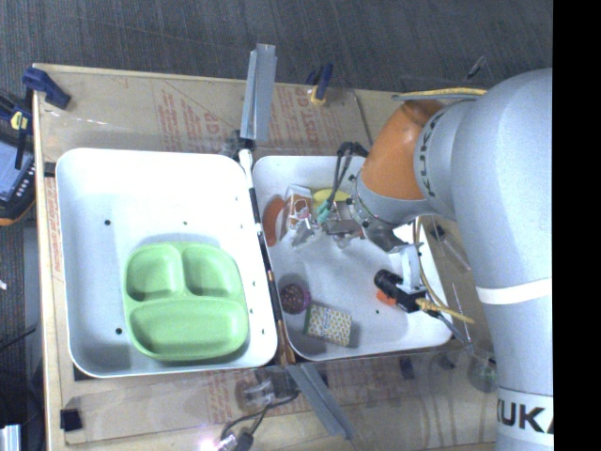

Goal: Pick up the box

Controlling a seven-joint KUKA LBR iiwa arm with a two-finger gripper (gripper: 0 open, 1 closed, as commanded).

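A small box [330,324] with a speckled grey-yellow pattern lies flat near the front wall of the right bin [357,346]. My gripper [315,225] hangs over the back left part of that bin, well behind the box and apart from it. Right by the gripper sit a pale packet with red marks [299,205] and a yellow thing [324,196]. Whether the gripper touches either of them is hidden by the wrist.
An orange-brown oval thing [273,219] leans on the right bin's left wall. A dark purple round thing [294,296] lies just left of the box. The left bin [84,186] holds a green divided tray [185,301] at its front.
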